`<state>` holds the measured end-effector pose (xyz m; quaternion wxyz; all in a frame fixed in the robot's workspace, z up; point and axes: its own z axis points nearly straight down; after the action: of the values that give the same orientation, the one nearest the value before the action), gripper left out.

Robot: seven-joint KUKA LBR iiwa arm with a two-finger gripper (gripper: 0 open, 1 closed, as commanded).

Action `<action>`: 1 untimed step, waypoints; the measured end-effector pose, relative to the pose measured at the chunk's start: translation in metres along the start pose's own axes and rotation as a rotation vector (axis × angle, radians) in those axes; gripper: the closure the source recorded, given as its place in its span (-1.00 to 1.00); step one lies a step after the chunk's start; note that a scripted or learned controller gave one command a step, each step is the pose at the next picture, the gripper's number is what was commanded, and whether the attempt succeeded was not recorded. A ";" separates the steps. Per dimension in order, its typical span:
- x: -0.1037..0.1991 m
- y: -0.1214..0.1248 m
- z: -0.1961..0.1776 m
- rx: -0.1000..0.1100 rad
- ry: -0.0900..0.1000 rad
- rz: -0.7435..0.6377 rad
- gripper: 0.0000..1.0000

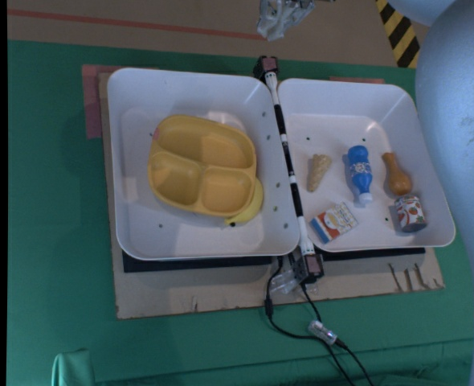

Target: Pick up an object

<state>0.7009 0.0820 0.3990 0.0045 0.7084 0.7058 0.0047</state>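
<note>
Arm (454, 135): raised at right edge; gripper (277, 24) high beyond bins, grip state can't tell. Blue bottle (359, 172) well below it.

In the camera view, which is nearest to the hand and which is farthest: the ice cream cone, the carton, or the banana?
From the hand:
1. Ice cream cone, right bin, near the divider.
2. Carton, right bin, front.
3. Banana, left bin, beside the yellow tray; close to the carton's rank.

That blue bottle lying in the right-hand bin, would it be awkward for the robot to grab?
Probably somewhat. The blue bottle lies on its side and looks round, so a nudge may roll it toward the ice cream cone or the brown bottle. It looks like smooth, rigid toy plastic: likely light, perhaps slippery.
</note>
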 end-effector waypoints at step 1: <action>0.056 0.000 -0.030 -0.001 0.001 0.000 1.00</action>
<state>0.7005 0.1376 0.4287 0.0044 0.7083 0.7059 0.0057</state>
